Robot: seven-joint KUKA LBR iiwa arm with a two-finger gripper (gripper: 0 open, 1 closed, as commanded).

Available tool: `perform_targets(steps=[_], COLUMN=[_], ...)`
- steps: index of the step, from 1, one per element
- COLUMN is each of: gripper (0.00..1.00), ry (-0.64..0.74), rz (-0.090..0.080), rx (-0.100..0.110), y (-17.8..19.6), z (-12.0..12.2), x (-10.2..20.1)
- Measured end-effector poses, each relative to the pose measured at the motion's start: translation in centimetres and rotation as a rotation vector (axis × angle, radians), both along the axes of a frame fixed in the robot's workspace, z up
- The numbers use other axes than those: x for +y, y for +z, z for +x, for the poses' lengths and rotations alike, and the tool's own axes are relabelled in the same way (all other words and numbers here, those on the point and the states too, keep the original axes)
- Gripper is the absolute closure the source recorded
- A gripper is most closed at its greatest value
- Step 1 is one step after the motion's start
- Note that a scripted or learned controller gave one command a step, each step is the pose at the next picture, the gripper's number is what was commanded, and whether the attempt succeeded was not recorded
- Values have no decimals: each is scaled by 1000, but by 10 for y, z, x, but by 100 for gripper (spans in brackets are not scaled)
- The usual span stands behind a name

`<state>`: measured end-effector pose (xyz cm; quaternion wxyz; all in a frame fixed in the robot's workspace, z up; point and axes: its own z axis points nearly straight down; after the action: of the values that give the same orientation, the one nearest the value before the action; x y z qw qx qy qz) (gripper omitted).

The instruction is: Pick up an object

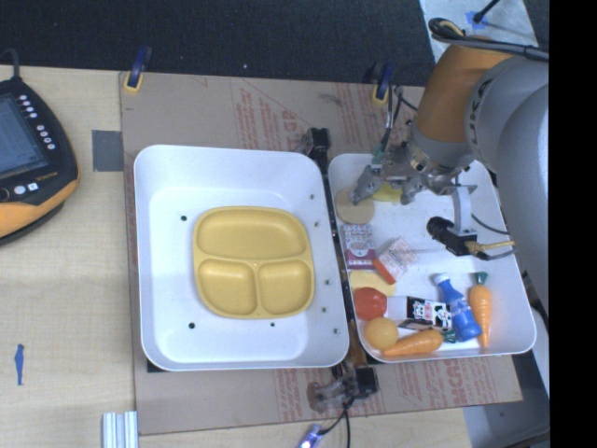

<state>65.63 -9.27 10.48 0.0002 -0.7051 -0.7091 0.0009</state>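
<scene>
My gripper (384,192) hangs over the far left corner of the right bin (499,215), open, with nothing between its fingers. Its left fingertip is just above a tan round disc (354,211) lying by the bin's left wall. Below that lie a printed packet (358,243), a clear wrapped sweet (399,254) and a yellow and red piece (381,272). At the near end are a red tomato (369,301), an orange ball (379,330), two carrots (410,345) (479,312), a blue bottle (458,310) and a black and white box (427,312).
The left bin (168,250) holds a yellow divided plate (254,260). A handheld control pad (28,161) sits on the bench at far left. The grey arm with its orange band (457,82) fills the upper right over the right bin's far edge.
</scene>
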Motion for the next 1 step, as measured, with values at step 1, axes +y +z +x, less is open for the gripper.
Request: perform_targets(steps=[1], gripper=[0], ry=[-3], rz=[0], rx=[-6], y=[-10], z=[2], x=[-32])
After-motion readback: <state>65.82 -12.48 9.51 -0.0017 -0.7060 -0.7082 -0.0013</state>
